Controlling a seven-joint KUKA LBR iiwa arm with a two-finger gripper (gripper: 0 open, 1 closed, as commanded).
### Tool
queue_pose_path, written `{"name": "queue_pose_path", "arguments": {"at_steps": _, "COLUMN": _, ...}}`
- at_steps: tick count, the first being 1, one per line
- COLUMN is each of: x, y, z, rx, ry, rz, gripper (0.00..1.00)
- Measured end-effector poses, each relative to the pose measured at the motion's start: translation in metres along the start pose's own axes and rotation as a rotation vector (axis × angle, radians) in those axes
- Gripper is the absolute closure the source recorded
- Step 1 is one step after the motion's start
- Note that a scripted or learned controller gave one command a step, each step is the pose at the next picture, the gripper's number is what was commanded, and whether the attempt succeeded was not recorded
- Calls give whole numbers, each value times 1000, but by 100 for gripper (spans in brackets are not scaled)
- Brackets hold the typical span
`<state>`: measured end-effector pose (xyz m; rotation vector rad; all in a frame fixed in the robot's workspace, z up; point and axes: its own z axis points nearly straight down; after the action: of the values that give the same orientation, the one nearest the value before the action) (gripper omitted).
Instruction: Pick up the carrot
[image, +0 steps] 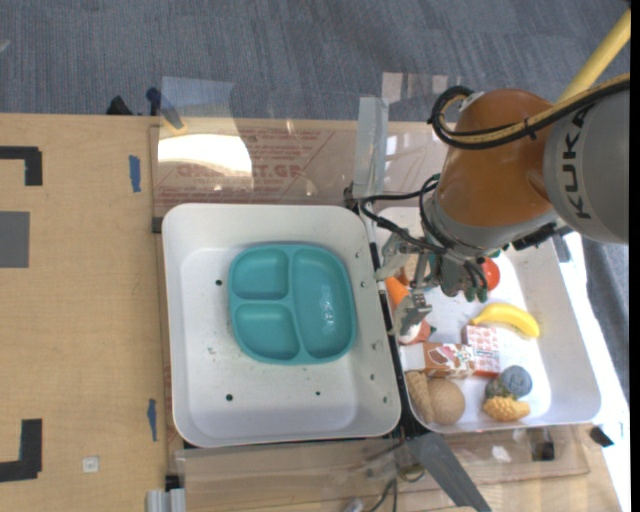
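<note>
The carrot (397, 290) shows as a small orange piece in the right bin (570, 300), close against the bin's left wall. My gripper (424, 300) hangs low over that spot, just right of the carrot and partly covering it. The wrist with its orange band (495, 160) hides much of the gripper from above. Whether the carrot sits inside the gripper or only beside it is unclear from this angle.
The left bin (190, 300) holds a teal divided plate (293, 302). In the right bin lie a banana (508, 320), a red tomato (489, 272), a red-and-white box (464, 358), a brown potato (440, 398), a grey-blue ball (515, 380) and a yellow corn piece (505, 407).
</note>
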<state>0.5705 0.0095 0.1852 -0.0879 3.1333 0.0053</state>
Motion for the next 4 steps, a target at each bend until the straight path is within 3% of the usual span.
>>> {"name": "queue_pose_path", "arguments": {"at_steps": 1, "x": -31, "y": -111, "z": 56, "rx": 6, "ry": 7, "rz": 100, "gripper": 0}}
{"name": "queue_pose_path", "arguments": {"at_steps": 2, "x": -3, "y": -74, "z": -2, "rx": 3, "ry": 0, "rz": 447, "gripper": 0}}
{"name": "queue_pose_path", "arguments": {"at_steps": 3, "x": -18, "y": -6, "z": 0, "rx": 1, "ry": 1, "rz": 372, "gripper": 0}}
{"name": "queue_pose_path", "arguments": {"at_steps": 4, "x": -38, "y": -67, "z": -1, "rx": 4, "ry": -1, "rz": 161, "gripper": 0}}
